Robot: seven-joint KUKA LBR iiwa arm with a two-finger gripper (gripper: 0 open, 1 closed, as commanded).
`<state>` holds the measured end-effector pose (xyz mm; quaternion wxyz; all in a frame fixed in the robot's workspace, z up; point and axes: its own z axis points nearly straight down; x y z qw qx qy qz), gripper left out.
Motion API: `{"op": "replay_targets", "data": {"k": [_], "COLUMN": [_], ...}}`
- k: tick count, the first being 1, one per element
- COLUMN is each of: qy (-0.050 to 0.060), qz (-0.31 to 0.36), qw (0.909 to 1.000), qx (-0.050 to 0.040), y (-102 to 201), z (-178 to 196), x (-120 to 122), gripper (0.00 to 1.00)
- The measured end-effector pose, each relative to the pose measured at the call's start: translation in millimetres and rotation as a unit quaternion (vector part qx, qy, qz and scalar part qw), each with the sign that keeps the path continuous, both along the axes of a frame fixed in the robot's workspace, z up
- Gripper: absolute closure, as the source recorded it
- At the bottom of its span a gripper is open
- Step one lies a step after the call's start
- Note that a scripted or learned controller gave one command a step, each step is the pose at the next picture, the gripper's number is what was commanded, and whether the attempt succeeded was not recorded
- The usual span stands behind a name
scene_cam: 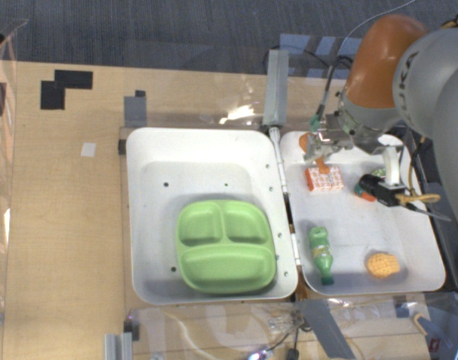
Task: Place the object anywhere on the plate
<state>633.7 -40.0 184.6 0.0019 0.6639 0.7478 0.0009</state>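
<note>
Green plate [225,247] with three compartments, lying flat in the near half of the view's left white bin [150,201], nothing on it. Grey arm [432,66] with orange band, reaching in from the right over the far end of the right bin [417,235]. Gripper [317,147] hanging low at that bin's far left corner, just above a small red-and-white box [324,178]; open or closed, impossible to tell. Box resting on the bin floor, apart from the plate. Green bottle [320,255] lying on its side near the left wall. Yellow-orange knobbly lump [382,264] near the front edge.
</note>
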Motion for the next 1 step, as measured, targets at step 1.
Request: {"op": "replay_targets", "data": {"k": [1], "qy": [0.000], "qz": [-0.006], "qw": [1.0000], "qx": [0.0013], "y": [80.6], "z": [-0.4], "x": [-42.7], "gripper": [1.00]}}
